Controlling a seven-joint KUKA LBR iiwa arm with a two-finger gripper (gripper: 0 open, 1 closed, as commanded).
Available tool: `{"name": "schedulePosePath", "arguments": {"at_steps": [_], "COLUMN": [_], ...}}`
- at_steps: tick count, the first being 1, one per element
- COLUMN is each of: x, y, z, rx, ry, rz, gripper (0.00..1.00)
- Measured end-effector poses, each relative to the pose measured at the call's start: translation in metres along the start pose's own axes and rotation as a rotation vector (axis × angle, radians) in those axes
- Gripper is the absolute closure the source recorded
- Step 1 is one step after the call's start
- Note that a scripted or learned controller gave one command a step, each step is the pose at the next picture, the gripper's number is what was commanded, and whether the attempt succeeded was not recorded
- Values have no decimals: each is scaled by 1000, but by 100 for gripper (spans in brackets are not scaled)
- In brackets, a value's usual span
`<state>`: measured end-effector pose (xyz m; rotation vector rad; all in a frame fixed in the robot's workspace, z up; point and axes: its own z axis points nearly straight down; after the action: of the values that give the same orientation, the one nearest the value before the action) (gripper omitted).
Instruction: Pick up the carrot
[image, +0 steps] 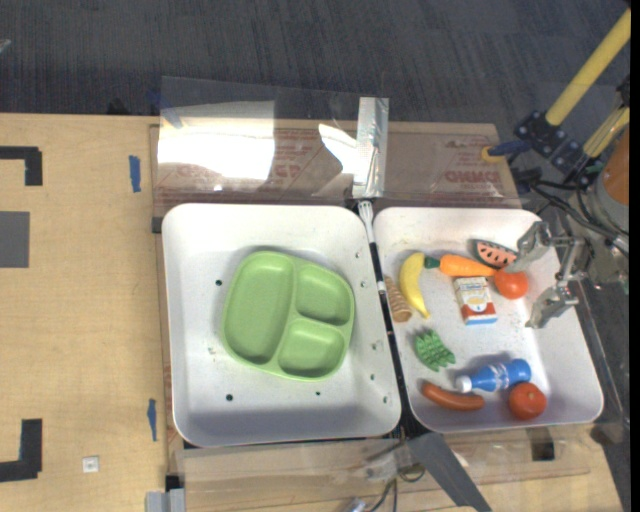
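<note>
Carrot waiting in the right bin, gripper above the far-right edge

Carrot (466, 266) is what I am after, and I see it lying in the right bin (575, 355), toward its back wall, orange body pointing right with a green tip at its left end. It sits between a banana (413, 282) on its left and a watermelon slice (495, 253) just behind and to its right. A small carton (475, 299) lies just in front of it, with a tomato (511, 285) beside that.

My gripper (548, 272) hangs over the right side of the same bin, apart from the carrot, its two metal fingers spread with nothing between them.

Further forward in that bin I see a green leafy piece (433, 349), a blue bottle (494, 377), a sausage (451, 396) and a second tomato (526, 400). A cone-like brown item (398, 298) rests against the divider.

The left bin (190, 300) holds a green sectioned plate (288, 313). Both bins stand on a pale wooden bench (75, 300) marked with black and blue tape; clear plastic sheeting (270, 150) lies behind them, and dark carpet (300, 40) covers the floor beyond.
</note>
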<state>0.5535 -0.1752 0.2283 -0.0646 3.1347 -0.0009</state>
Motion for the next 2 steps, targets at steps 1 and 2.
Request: {"name": "schedulePosePath", "arguments": {"at_steps": [1,2], "x": [-64,-92], "y": [-7,46], "z": [60,132], "rx": [0,0], "ry": [1,-4], "rz": [185,370], "gripper": [0,0]}}
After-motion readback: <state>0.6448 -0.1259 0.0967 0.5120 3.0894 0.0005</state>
